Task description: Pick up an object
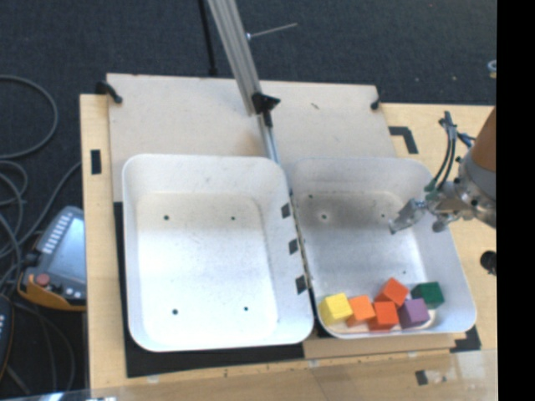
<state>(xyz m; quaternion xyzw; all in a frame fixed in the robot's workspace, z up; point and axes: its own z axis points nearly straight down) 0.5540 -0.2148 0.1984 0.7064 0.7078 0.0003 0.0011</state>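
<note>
Your arm's jaws hung over the right bin, their opening impossible to tell, well apart from the clustered blocks.

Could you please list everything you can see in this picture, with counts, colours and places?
bins: two, white, side by side on the bench.
blocks: six, clustered in the right bin's near corner: yellow block, three orange blocks, purple block, green block.
bench: one, pale wood.
metal rail: one, silver, slanting in from the top toward the gap between the bins.
handheld controller: one, grey and orange, on the floor at left.
cables: several, grey, on the floor at left.
arm: one, reaching in from the right.
claw: one, grey, over the right bin, away from the blocks.
</note>
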